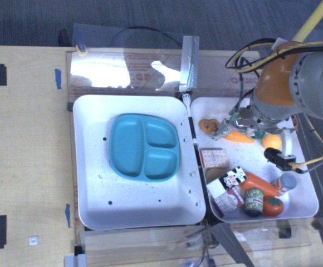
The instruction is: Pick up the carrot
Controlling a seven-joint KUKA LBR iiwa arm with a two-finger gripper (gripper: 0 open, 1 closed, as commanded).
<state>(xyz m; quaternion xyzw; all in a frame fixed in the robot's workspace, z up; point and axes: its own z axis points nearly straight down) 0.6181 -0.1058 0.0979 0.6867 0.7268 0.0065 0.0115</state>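
Gripper (235, 128) of the grey arm is low in the right bin (309, 196), near that bin's far edge, and an orange pointed thing, judged to be the carrot (240, 137), lies just at its tip; whether the fingers are released or clenched on it cannot be told, because the wrist covers them from above. This carrot rests on the bin floor between a small brown round item (208, 126) at the far left corner of the right bin and a yellow-orange ball (271, 141) closer to the right edge. A longer orange-red piece (262, 184) lies nearer the front edge, among a green can (254, 201), a black and white cow figure (235, 177) and a small box (214, 158), so it should not be mixed with the target. In the left bin (89, 166) sits a blue divided plate (145, 147), well apart from the work. The step in hand appears to be the grasp itself, at the moment of contact. For the next move, a firm closing across the carrot's body is needed, then a straight lift, since the tapered shape may slip out and the ball beside it could be pushed
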